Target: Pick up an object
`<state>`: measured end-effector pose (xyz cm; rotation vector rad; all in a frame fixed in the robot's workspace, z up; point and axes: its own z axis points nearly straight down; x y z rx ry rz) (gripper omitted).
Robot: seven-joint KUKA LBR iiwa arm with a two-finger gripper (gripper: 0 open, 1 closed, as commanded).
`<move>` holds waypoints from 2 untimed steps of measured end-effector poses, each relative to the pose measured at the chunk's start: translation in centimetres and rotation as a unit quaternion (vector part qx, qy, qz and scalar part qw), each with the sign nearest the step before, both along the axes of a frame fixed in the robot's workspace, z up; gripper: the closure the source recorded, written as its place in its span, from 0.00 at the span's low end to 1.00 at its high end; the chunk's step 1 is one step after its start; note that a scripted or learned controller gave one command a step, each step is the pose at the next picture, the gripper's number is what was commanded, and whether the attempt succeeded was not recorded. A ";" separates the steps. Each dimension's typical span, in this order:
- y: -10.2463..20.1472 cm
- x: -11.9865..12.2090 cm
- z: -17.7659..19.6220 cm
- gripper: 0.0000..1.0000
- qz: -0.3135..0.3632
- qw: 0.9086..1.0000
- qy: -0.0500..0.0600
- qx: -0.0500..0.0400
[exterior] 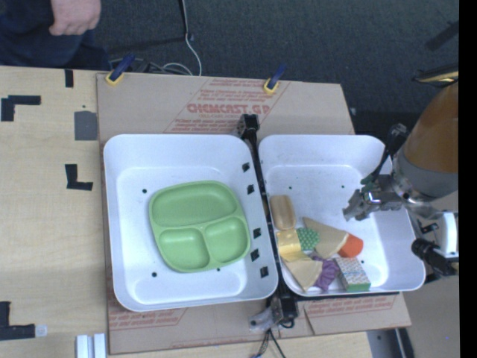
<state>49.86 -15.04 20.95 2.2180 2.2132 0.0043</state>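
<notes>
Both white bins sit mid-counter, and I see my jaws (grip state I cannot tell) hovering over the right bin, toy pile lying toward the counter's near edge.

the grey arm reaches in from the right, its orange band at the upper right edge above the wrist. the wrist angles down and leftward, ending in the gripper, which hangs low and points left (its fingers are too small and blurred to judge).
</notes>
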 end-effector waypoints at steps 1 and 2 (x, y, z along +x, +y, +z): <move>0.1 -0.1 -0.7 0.00 0.001 1.000 0.005 0.000; 2.2 1.7 -10.1 0.00 0.007 1.000 -0.017 0.000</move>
